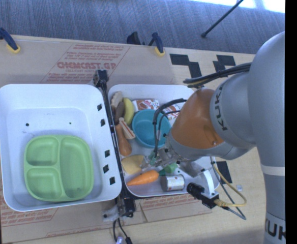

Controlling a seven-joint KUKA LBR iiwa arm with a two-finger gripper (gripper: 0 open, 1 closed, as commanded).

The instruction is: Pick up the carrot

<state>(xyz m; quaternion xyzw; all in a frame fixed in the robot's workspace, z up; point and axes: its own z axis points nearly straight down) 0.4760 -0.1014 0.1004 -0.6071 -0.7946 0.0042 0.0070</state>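
1. The carrot [144, 177] lies in the right bin [208, 179], close to its front edge and nearer its left wall, with a pale yellow piece [132, 163] just behind it and a small metal can [173, 182] just to its right.
2. Its long axis runs roughly along the bin's front edge, thick end toward the can, thin tip toward the divider between the bins.
3. The jaws [161, 161] hang low over the clutter, just behind and slightly right of the carrot's thick end, beside the blue bowl [149, 127]. Whether they are spread or closed I cannot tell, and nothing is visibly held.
4. My judgement: the coming move needs a short shift toward the front edge and leftward, closing across the carrot's width, not along it.
5. The left bin [6, 136] holds a green divided plate [59, 168], well apart from all this.
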